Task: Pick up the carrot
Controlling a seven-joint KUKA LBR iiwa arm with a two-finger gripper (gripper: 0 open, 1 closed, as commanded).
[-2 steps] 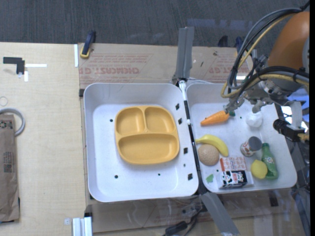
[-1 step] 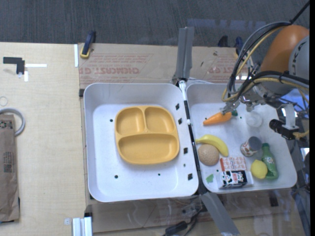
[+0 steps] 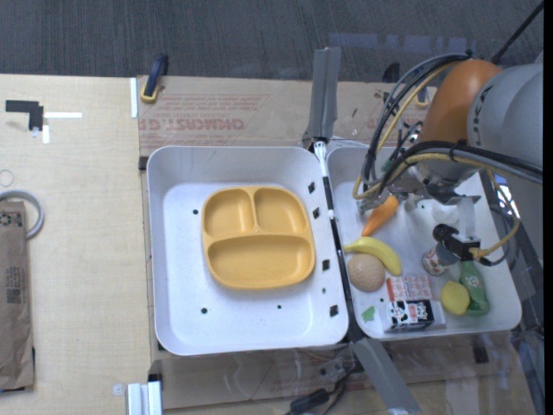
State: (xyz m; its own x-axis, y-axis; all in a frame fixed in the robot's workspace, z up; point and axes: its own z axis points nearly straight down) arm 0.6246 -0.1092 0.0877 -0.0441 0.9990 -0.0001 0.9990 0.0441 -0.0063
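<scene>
Milk carton at right bin's near rim, jaws touching carrot, opening unclear

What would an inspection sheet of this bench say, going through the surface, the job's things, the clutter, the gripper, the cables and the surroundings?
Surface: two white bins; left bin holds a yellow divided plate.
Job's things: carrot in the right bin, tilted, upper end by the gripper.
Clutter: banana, tan round item, lemon, green packet, small carton.
Gripper: gripper low over the carrot's upper end; grasp cannot be judged.
Cables: black and yellow loops around the wrist.
Surroundings: cardboard sheet, brown paper bag at left.
</scene>
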